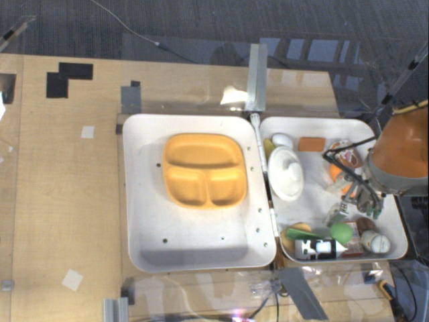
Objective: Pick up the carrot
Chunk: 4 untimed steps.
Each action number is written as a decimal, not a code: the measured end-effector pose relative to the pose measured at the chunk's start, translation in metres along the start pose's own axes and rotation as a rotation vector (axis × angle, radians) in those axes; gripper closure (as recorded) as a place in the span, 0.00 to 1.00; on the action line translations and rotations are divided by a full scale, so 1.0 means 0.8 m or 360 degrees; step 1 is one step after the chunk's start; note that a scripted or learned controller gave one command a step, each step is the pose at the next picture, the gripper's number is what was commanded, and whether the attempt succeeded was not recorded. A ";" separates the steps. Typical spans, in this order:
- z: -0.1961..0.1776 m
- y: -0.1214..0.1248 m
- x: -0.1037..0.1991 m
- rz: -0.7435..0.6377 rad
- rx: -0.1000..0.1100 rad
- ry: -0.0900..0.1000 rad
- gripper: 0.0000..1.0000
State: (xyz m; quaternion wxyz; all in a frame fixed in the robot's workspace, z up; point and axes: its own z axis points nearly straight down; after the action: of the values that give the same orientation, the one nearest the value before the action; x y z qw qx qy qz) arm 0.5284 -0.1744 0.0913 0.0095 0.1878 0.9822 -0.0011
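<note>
One carrot (337,174), a small orange shape, lies in the right bin (315,127) near its right wall, partly hidden by the arm's cables. The gripper (355,203) hangs just below and to the right of it, close by, perhaps touching, though the clutter makes that hard to judge; whether it is spread or closed cannot be told. Around it sit a white lidded cup (287,173), a brown block (311,144), a green ball (342,233) and a dark bottle (317,249). The left bin (141,180) holds a yellow divided tray (204,170).
</note>
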 end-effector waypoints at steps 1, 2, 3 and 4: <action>0.001 0.045 -0.032 0.0022 -0.0004 -0.0001 0.00; 0.003 0.095 -0.060 -0.0060 -0.0004 0.0002 0.00; -0.153 0.098 -0.140 0.0141 -0.0005 -0.0006 0.00; -0.008 0.060 -0.079 0.0311 -0.0002 0.0007 0.00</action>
State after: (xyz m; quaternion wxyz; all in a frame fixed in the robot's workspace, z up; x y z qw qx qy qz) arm 0.6047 -0.1527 0.0990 0.0075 0.2828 0.9591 0.0009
